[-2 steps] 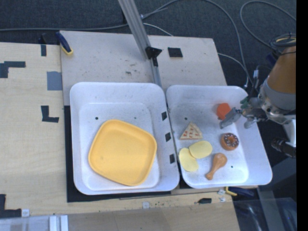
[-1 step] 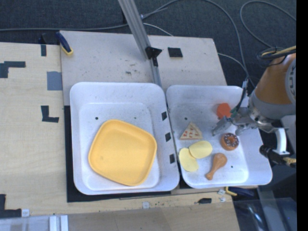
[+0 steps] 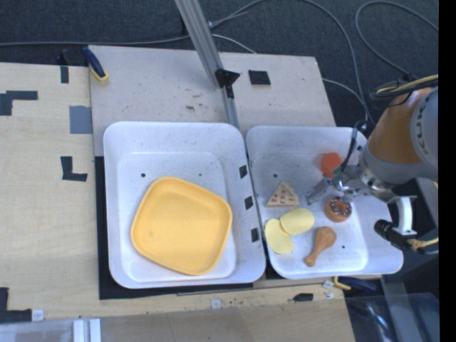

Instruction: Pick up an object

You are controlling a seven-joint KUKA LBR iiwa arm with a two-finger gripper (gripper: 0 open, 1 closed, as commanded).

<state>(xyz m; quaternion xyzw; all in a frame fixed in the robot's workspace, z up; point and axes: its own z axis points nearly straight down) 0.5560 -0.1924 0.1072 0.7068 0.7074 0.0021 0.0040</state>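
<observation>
Nearest the camera, at the front of the left bin, a yellow square plate lies flat, taking up most of the floor. In the right bin, front part: a toy drumstick lying at a slant w/ the bone end toward the front, and beside it on the left two pale yellow round slices overlapping each other (chips or potato slices, can't tell which). Just behind them a small triangular pizza slice, near the bin's middle. To its right a small donut w/ dark icing, right beside the gripper. The gripper is low over the bin floor, btw. the donut and an orange-red round item behind it; nothing seen btw. its fingers, and whether the jaws are apart or together can't be told from this angle. Grey arm w/ orange band comes in from the right edge. Farther back, a metal pole slants across the bench.
</observation>
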